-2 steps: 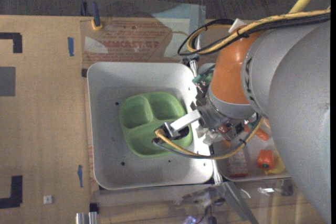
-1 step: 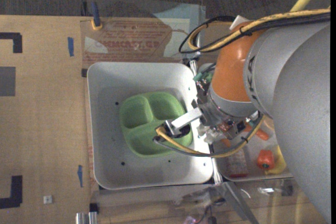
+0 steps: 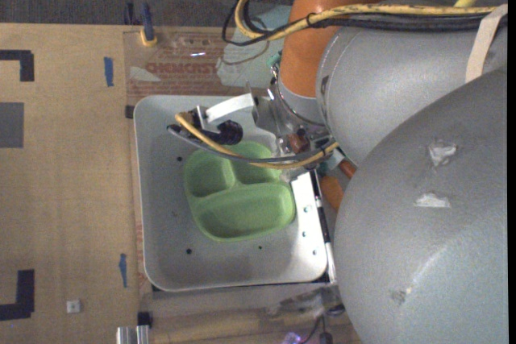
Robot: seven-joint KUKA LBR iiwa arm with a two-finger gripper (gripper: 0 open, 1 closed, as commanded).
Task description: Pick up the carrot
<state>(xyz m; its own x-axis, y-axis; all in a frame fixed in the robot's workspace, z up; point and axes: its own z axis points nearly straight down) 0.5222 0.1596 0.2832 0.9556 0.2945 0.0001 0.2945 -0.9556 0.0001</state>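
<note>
An orange sliver of what looks like the carrot [image 3: 330, 191] shows just right of the divider between the two bins; the grey arm covers most of it. My gripper [image 3: 278, 137] hangs low over the upper right part of the left bin [image 3: 155, 197], above the far edge of a green divided plate [image 3: 238, 201]. The wrist and cables hide most of the gripper. Nothing can be seen held in it.
The green plate lies in the middle right of the left bin. The arm's bulk covers the right bin. Left of the bins, the tan bench top [image 3: 64, 173] carries blue tape strips and black marks.
</note>
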